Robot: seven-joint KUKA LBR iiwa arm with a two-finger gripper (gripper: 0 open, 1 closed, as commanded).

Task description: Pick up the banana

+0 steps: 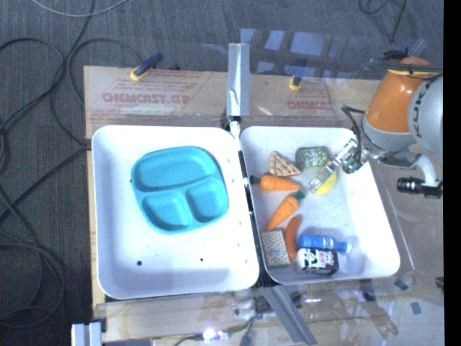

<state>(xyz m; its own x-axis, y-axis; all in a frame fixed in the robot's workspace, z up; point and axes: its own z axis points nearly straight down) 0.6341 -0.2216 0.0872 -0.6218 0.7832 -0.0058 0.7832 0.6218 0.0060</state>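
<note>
The banana (pixel 326 183) is a small yellow piece lying in the right bin (pixel 374 215), toward its upper right. My gripper (pixel 344 160) reaches in from the right and sits low just above and to the right of the banana, touching or nearly touching its upper end. The grey arm with its orange band (pixel 392 107) stands behind it at the bin's far right corner.
Around the banana lie a grey-green packet (pixel 312 156), a triangular sandwich (pixel 284 164) and two carrots (pixel 279 184) (pixel 283 210). Nearer the front are a sausage (pixel 292 236), a checkered block (pixel 274 248), a blue bottle (pixel 324 244) and a black-and-white carton (pixel 318 261). The left bin (pixel 115 265) holds a blue divided tray (pixel 181 187).
</note>
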